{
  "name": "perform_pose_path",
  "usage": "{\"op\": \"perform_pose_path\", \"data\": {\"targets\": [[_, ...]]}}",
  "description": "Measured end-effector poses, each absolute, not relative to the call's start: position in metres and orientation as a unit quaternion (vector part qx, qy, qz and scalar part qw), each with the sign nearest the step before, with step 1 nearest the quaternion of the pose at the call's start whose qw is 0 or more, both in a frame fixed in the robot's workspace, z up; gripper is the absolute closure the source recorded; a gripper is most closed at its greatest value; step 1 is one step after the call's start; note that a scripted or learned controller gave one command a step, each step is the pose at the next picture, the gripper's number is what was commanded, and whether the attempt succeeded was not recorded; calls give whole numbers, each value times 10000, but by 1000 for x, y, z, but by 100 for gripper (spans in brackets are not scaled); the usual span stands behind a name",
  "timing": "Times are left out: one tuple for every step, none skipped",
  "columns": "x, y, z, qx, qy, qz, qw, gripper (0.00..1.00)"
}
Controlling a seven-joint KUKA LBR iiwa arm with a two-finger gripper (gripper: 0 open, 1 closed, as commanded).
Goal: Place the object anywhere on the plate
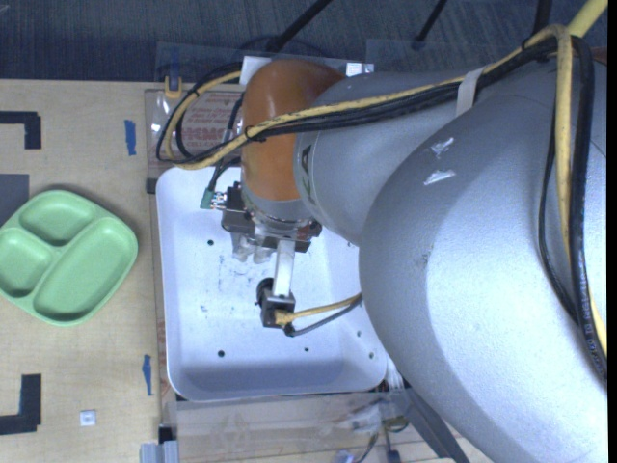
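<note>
The tool (256, 257) hangs over the middle of one white bin (193, 355); whether it is apart or together cannot be told. One green three-compartment plate (66, 256) lies on the table (87, 114) near its left edge, well apart.

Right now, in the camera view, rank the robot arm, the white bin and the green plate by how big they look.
1. Robot arm, though it is nearest the camera, which inflates it.
2. White bin.
3. Green plate.
</note>
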State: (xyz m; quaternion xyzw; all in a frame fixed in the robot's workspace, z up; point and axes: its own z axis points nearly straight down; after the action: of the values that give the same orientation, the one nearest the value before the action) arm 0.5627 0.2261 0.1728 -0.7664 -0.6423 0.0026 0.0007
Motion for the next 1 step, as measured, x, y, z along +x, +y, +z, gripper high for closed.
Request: {"op": "perform_pose_path", "data": {"targets": [[591, 216, 201, -8416, -5400, 29, 0, 100]]}}
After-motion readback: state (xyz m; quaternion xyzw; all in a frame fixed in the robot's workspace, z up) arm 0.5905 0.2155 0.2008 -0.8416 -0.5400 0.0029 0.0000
